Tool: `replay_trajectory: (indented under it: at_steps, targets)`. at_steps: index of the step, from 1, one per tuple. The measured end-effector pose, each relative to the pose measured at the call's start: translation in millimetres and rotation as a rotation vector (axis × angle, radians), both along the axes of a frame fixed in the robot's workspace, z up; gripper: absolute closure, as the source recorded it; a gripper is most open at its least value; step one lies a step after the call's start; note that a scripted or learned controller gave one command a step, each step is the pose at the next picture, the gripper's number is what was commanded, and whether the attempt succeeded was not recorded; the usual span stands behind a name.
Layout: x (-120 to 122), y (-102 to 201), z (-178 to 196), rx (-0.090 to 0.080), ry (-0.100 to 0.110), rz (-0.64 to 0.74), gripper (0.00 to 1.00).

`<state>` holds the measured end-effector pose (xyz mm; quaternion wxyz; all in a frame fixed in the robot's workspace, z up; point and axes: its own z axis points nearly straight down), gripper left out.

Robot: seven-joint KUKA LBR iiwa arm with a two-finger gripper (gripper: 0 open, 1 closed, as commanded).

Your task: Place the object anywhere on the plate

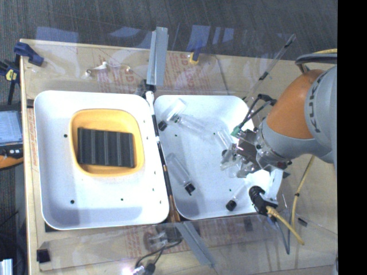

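From the camera view we see the left bin (51, 205) holding a yellow plate (106, 143) with a dark ribbed centre, while the right bin (198, 211) holds several clear tubes with dark caps. One clear tube (181, 172) lies near that bin's left wall, its long axis running from 11 to 5 o'clock, cap at 5. The gripper (236, 158) sits at the right bin's 3 o'clock side over another clear piece; we cannot tell its opening, and open white floor lies between it and the tube.
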<state>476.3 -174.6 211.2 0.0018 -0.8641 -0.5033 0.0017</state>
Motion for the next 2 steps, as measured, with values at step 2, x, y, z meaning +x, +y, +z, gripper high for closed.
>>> replay_trajectory:
  at_steps: [2]
  targets:
    - [78.0,39.3,0.7,0.002,0.0,0.316,1.0]
